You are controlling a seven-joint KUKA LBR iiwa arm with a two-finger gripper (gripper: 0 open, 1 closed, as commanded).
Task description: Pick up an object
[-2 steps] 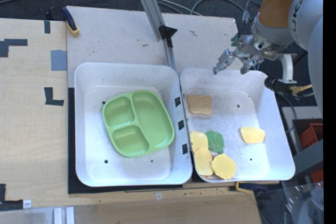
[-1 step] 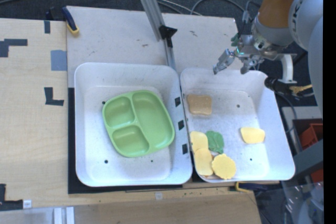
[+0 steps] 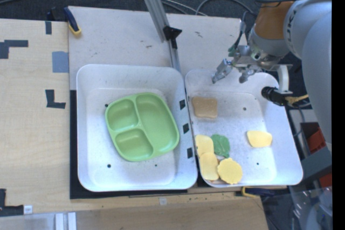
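Gripper (image 3: 230, 74) hovers over the far edge of the right bin (image 3: 280, 169), fingers spread apart w/ nothing between them — looks released, tho the tips are small. Tan bread slice (image 3: 205, 107) lies just below it (near the bin's left wall); yellow pieces (image 3: 260, 139) sit nearer the front. Green tray (image 3: 142, 126) fills the left bin (image 3: 86, 116).

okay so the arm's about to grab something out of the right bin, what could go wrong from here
1. The yellow pieces and the green piece lie packed together near the front wall, so a grab there may catch two or push them apart.
2. The tan slice lies flat close to the divider, leaving little finger room.
3. The gripper hovers open above the right bin's back rim, over no object.
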